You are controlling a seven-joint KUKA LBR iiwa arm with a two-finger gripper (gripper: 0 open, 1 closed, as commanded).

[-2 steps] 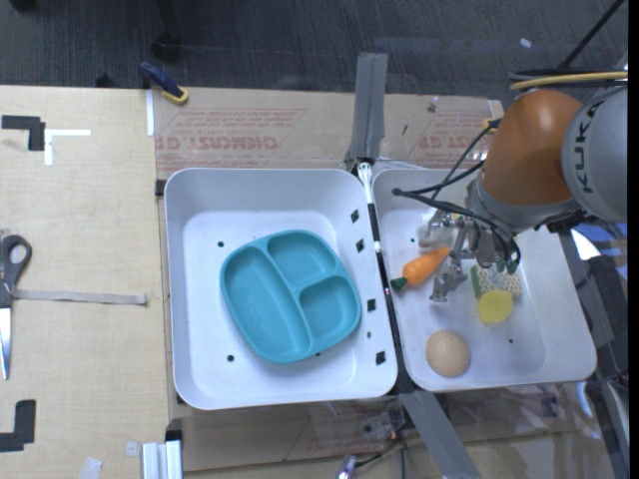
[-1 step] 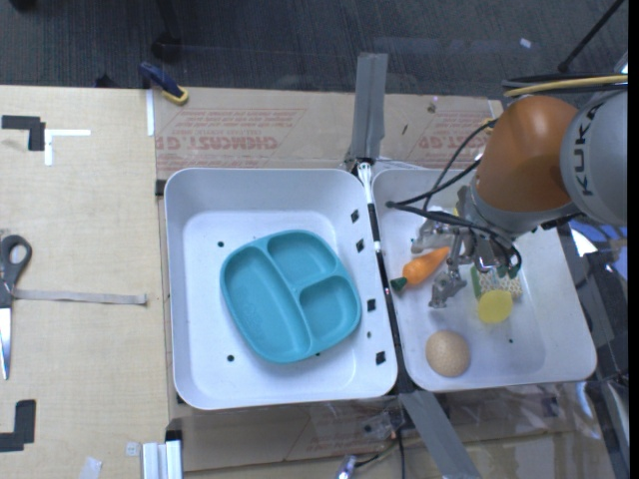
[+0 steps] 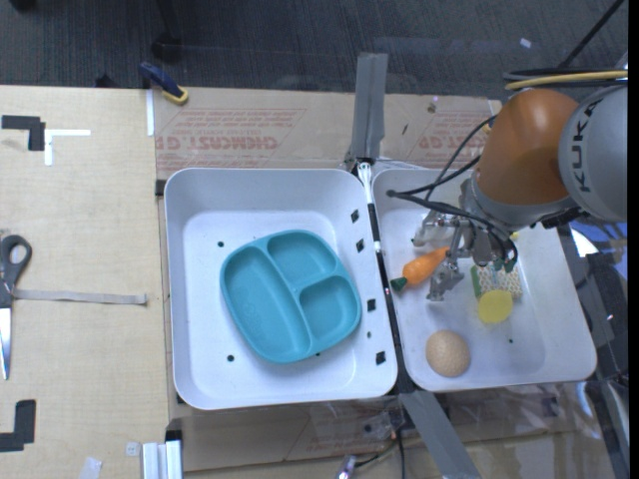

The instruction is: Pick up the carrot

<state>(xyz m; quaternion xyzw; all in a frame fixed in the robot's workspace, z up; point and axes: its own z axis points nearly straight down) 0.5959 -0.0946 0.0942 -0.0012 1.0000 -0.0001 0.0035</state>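
My gripper point(image 3: 454, 259) hangs low in the right bin point(image 3: 559, 352), under my orange wrist band, and the carrot point(image 3: 422, 267) lies just at its left side, toward the wall shared with the left bin point(image 3: 190, 297). The carrot's long axis runs at a slant: its green stalk end sits lower left near the dividing wall, and its orange body rises up and to the right until it meets the metal of my tool. From this high, slanted view I cannot tell whether I am spread apart, closed together, or clamped on anything; the hardware and cables overlap too much. The carrot's right end looks to be touching or just beside my tool, but I cannot say it is gripped. My judgement is that any grasp turns on this: the carrot's middle lies slightly left of my centre, so I would need to straddle it across its slant, not along it. Just to my right sit a yellow piece point(image 3: 495, 307) and a patterned block point(image 3: 498, 280), with a tan egg point(image 3: 447, 352) nearer the bin's front edge. A blue divided tray point(image 3: 290, 295) rests in the left bin.
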